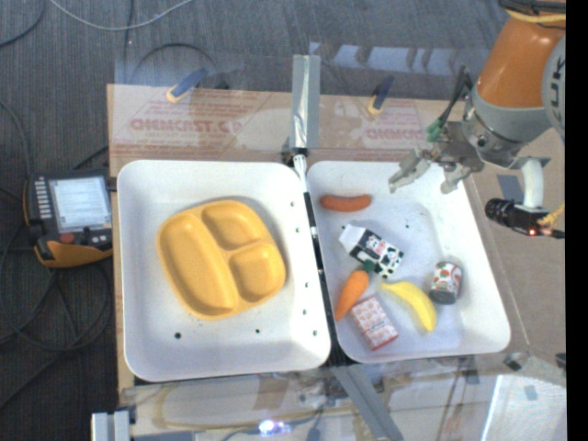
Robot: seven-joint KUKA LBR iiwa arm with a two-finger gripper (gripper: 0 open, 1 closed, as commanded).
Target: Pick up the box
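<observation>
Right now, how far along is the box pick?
Done: nothing visible yet. The box lies flat near the front of the right bin, beside the carrot and banana.

In hand: nothing. The gripper is open, above the bin's back right corner, well away from the box.

Left: move over the box, descend, close, lift.

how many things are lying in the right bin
6: sausage at the back, milk carton mid-bin, carrot, banana, can, red patterned box at the front.
</observation>
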